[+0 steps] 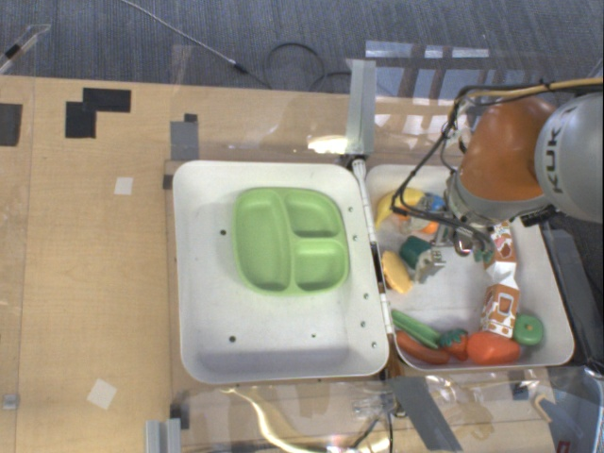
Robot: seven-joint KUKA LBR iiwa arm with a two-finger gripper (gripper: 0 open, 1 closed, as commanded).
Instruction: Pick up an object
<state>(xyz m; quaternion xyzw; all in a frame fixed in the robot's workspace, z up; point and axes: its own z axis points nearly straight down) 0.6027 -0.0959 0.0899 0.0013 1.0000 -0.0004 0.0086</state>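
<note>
Meanwhile, jaws [432, 260] hover beside teal toy [414, 250] in right bin [557, 295].

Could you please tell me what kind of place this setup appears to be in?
Probably a robotics lab: a KUKA arm reaches over two white bins on a wooden bench, one holding a green tray, the other toy food.

Green divided plate [288, 240], white bins [203, 281], orange tomato-like toy [492, 348], yellow banana-like toy [395, 275], tan wooden bench [85, 281]

The light wooden surface [85, 281] carries two shallow white plastic bins, left [203, 347] and right [557, 333], touching side by side.
</note>
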